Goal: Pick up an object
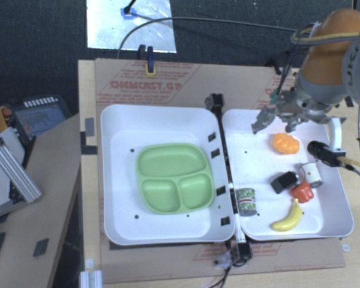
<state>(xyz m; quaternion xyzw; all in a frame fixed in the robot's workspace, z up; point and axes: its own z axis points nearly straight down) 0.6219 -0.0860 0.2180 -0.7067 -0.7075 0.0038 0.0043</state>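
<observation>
A: What's hard to make out?

B: The grey arm with its orange band (339, 38) is cut off by the right edge, and its wrist covers the right white bin's (252, 161) corner at about 1 o'clock. The small red object (302, 192) is too blurred to name. It touches a short white cylinder with a red mark (311, 173) at its 1 o'clock. The print on the small green-patterned can (246, 201) can't be read.

A: And the gripper?

B: The two-finger gripper (278, 123) hangs over the far part of that bin, fingers spread apart with nothing between them.

A: What is there to pick, relative to it?

B: Closest is the rounded orange plastic fruit (285, 143), on the bin floor just at the gripper's 5 o'clock, apart from both fingers. Further toward 6 o'clock lies a small black block (284, 182), beside the white cylinder. The yellow toy banana (288, 218) lies near the bin's near rim. The can stands at the bin's 7 o'clock corner.

A: The other bin?

B: The left white bin (117, 161) holds a light green three-compartment plastic plate (173, 177), flat around its middle, well apart from the gripper.
</observation>
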